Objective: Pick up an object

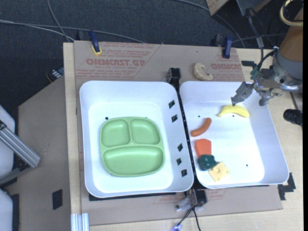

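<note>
Gripper (251, 95) open, just above-right of banana (234, 111).

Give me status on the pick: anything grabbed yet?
Done: the gripper has reached into the right bin and sits just above the yellow banana. In hand: nothing seen between its fingers. Left: the grasp and the lift. The sausage, orange block, teal piece and cheese all lie untouched on the bin floor.
</note>
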Robot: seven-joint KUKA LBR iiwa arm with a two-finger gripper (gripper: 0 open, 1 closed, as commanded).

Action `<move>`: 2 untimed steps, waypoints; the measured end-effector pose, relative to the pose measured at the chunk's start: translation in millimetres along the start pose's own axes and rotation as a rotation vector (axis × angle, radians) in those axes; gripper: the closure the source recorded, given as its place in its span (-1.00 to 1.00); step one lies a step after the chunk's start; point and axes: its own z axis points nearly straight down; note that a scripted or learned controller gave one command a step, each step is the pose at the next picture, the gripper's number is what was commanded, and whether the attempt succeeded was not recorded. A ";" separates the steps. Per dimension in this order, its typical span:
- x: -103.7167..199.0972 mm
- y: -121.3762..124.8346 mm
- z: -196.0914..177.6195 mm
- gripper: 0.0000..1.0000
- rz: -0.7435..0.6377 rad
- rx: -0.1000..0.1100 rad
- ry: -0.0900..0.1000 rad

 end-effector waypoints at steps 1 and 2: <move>0.4 2.3 -7.0 -1.00 -0.003 -0.013 -0.002; -0.4 6.5 35.9 -1.00 -0.003 -0.008 -0.001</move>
